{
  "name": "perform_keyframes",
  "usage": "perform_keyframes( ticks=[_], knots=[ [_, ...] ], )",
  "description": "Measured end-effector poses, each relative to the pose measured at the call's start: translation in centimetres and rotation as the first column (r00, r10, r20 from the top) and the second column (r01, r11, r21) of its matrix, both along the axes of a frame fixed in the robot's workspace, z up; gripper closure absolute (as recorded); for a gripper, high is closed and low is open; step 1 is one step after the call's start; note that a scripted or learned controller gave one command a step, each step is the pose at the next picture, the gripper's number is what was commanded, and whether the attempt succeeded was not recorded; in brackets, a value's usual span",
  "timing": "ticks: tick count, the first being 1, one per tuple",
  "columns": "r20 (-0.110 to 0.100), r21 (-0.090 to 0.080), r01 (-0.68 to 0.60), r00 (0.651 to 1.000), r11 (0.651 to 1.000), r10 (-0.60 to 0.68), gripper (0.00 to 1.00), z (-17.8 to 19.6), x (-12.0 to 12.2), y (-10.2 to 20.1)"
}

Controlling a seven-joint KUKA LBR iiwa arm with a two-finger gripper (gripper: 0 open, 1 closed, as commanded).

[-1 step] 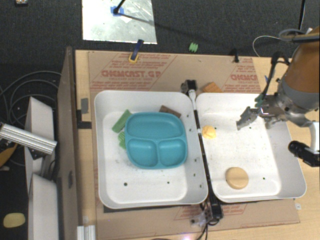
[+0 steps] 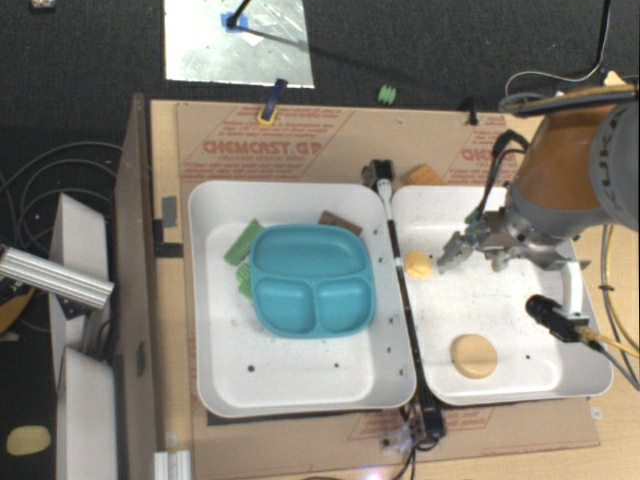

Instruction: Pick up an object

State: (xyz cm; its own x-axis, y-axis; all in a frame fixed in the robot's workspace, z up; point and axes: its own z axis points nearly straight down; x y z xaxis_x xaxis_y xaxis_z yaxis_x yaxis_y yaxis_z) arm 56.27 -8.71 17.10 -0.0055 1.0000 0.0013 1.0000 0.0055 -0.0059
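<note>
I see the gripper (image 2: 470,248) over the right bin (image 2: 580,368), grip state unclear; small yellow ball (image 2: 418,265) lies just to its left.

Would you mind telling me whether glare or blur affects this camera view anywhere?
Camera view: glare washes over the shiny sheet at top; the gripper and arm look soft, slightly blurred; the blue divided tray and both white bins are evenly lit, with faint shadows.

Two bins (image 2: 300,393), one blue tray (image 2: 310,278)
</note>
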Motion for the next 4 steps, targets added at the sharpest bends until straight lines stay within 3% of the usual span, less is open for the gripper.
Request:
perform_keyframes(
  ticks=[1, 2, 3, 4],
  knots=[
    [0.006, -0.003, 0.009, 1.000, 1.000, -0.009, 0.00, -9.1, 2.0, -7.5],
    [0.024, -0.009, 0.001, 1.000, 1.000, -0.001, 0.00, -1.6, 11.1, -12.2],
    [0.002, 0.002, -0.001, 1.000, 1.000, 0.001, 0.00, -7.5, 7.1, -6.3],
    [0.002, -0.001, 0.008, 1.000, 1.000, -0.008, 0.00, -5.7, 0.0, -8.0]
  ],
)
